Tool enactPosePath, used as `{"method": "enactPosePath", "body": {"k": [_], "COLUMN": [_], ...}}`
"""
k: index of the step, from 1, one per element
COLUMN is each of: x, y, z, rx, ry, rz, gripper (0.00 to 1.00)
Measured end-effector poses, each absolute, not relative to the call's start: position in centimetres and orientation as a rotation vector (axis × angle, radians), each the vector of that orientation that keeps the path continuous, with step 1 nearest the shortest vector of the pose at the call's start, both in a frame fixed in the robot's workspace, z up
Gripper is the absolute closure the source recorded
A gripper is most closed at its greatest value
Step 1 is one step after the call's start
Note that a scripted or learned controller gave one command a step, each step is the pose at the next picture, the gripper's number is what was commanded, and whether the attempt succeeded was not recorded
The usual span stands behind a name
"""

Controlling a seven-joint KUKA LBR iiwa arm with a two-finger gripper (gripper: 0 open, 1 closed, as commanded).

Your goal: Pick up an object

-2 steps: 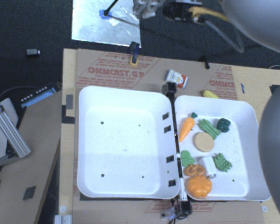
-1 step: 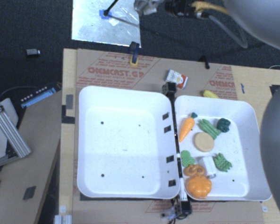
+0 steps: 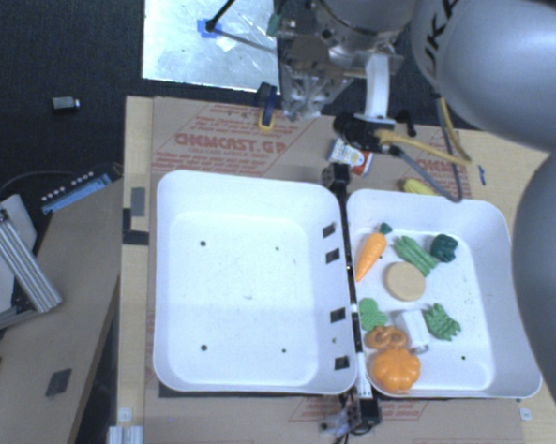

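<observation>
Right shallow white bin (image 3: 485, 220), contents:
- one orange toy carrot (image 3: 371, 254)
- one tan round disc (image 3: 406, 281)
- one orange toy pumpkin (image 3: 396, 369)
- one brown pretzel (image 3: 384, 338)
- four green vegetable pieces
- one small white block (image 3: 412, 328)

Left shallow white bin (image 3: 242, 280) beside it. Metal two-finger gripper (image 3: 299, 100) hangs above the cardboard sheet (image 3: 217, 138), behind both bins, nothing between it and the toys; finger state: cannot tell.

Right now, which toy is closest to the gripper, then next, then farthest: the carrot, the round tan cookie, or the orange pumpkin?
Measured from the gripper:
1. Orange toy carrot, at the right bin's upper left.
2. Round tan cookie, mid-bin.
3. Orange toy pumpkin, at the bin's front edge.
</observation>
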State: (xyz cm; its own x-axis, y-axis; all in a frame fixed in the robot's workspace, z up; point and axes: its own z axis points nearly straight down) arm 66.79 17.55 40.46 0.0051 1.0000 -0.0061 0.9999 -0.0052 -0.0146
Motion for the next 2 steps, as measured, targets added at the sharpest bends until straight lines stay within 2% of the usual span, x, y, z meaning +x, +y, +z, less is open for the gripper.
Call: {"method": "enactPosePath", "body": {"k": [1, 2], "x": [66.8, 66.8], "y": [23.8, 23.5], "z": [48.6, 51.6], "rx": [-2.213, -2.216], "ry": [-2.234, -2.229], "rz": [-0.016, -0.008], "gripper": [1.0, 1.0]}}
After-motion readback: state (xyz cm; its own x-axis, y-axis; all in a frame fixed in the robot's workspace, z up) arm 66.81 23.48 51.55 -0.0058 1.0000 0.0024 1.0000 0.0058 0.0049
